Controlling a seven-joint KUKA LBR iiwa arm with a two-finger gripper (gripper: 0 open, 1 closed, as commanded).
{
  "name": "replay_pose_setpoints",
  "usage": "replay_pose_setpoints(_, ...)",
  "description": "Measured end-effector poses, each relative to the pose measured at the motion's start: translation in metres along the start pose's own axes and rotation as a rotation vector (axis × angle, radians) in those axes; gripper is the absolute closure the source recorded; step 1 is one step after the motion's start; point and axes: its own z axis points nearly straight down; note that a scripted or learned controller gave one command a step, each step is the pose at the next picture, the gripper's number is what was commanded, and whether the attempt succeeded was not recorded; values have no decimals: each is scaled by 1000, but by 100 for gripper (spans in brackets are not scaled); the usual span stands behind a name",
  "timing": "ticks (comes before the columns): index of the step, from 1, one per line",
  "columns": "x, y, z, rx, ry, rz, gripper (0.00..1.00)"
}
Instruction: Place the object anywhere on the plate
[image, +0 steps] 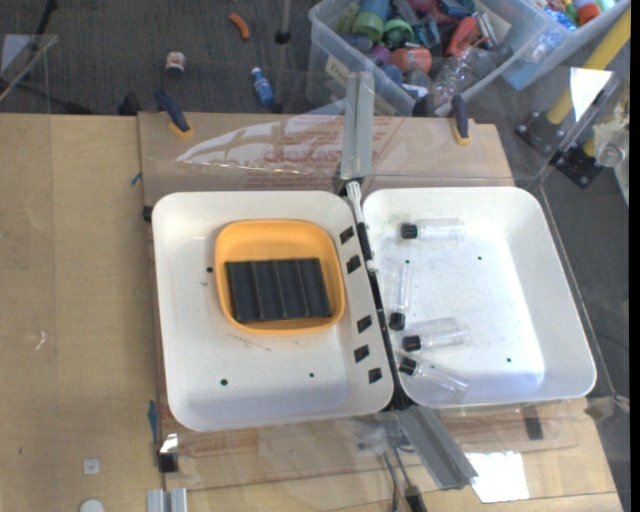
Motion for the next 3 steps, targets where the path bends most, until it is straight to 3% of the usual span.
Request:
replay_pose_setpoints(1,0,0,0,-1,0,-316,100)
replay_pose_setpoints(2,0,0,0,-1,0,-371,100)
replay_pose_setpoints(3,0,0,1,-3,-1,-719,100)
